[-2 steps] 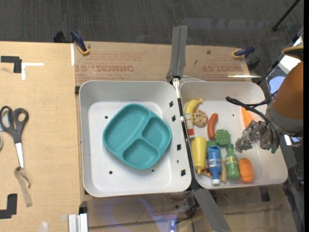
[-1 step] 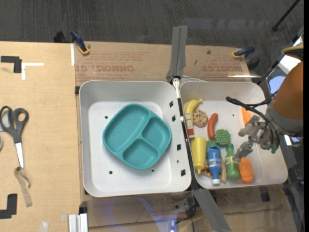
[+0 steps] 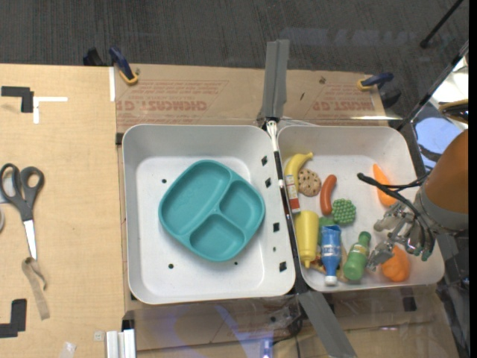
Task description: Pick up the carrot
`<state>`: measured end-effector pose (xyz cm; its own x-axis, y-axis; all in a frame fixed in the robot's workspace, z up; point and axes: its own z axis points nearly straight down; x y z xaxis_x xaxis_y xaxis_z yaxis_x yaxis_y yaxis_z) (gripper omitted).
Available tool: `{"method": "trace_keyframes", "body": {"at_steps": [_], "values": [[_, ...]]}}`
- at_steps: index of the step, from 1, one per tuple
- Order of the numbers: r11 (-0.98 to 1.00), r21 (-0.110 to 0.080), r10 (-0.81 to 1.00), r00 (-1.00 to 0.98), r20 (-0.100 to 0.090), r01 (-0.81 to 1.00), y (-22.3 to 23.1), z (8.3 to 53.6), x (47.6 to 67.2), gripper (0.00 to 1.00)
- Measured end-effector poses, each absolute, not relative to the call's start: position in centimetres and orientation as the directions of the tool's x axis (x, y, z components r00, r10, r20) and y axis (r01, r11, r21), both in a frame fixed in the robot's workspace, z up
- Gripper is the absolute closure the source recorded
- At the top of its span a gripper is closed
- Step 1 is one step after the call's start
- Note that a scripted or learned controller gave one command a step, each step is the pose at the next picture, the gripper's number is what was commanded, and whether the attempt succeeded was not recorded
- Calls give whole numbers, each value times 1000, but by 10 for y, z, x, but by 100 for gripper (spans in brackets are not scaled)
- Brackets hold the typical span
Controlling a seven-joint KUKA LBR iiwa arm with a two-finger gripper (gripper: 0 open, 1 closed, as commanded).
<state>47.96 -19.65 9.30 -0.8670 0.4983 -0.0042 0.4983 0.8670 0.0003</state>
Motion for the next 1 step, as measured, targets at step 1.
{"method": "trace_keyframes", "body": {"at_steps": [1], "values": [[787,1,616,-787,-5,616,-196,116,563,0]]}}
